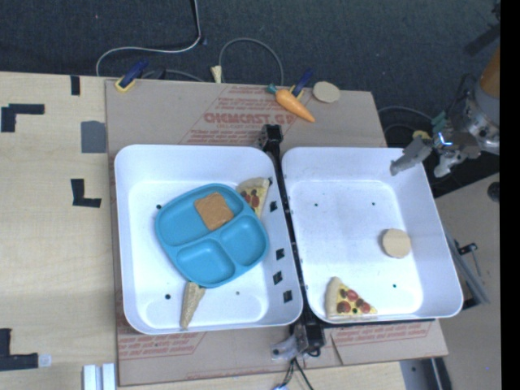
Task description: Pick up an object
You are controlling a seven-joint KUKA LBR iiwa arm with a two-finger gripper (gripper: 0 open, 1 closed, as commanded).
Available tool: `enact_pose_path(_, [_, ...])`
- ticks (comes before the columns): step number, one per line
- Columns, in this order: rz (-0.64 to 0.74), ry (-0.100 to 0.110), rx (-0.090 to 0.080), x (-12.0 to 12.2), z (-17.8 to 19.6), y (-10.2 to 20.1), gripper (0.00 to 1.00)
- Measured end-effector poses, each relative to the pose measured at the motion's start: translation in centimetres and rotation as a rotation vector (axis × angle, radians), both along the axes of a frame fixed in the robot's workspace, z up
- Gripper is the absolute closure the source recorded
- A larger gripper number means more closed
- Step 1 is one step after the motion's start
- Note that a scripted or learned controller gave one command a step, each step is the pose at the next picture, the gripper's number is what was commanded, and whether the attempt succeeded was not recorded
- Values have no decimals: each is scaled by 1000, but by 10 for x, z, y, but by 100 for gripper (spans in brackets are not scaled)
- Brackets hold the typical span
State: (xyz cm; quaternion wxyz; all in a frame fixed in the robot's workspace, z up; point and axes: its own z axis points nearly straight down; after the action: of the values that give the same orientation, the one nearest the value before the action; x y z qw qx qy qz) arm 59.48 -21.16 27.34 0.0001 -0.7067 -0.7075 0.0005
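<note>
You are looking down on two white bins sitting side by side on a cardboard sheet (pixel 244 120), and your gripper (pixel 426 158) is hanging at the upper right, just over the far right corner of the right bin (pixel 426 187). Its two fingers are standing spread apart, one pointing left over the bin rim and the other lying a little to its right, and nothing is sitting between them. In the right bin, a round tan biscuit (pixel 396 243) is lying near the right wall, well below the gripper, and a pizza slice (pixel 348 300) with red toppings is resting near the front wall. In the left bin (pixel 130 218), a blue divided tray (pixel 213 236) is lying tilted, and a square piece of toast (pixel 214 210) is sitting in its upper compartment. A second pizza slice (pixel 255 192) is poking out from beside the tray's upper right edge, close to the divider between the bins. A pale cone (pixel 191 302) is lying at the tray's lower edge, pointing toward the front wall. Beyond the bins, on the cardboard, a toy carrot (pixel 294 105) is lying with a small round beige disc (pixel 326 93) just to its right. Cables are looping across the dark floor behind the bench.
</note>
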Motion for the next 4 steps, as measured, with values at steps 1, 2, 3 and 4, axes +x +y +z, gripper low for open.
enact_pose_path(1, [-3, 11, 3, -48, -85, -13, 0])
enact_pose_path(2, [0, 5, 2, -61, -134, -10, 0])
enact_pose_path(3, [-1, -5, -6, -54, -187, -14, 0])
enact_pose_path(4, [0, -25, -13, -48, -167, -16, 100])
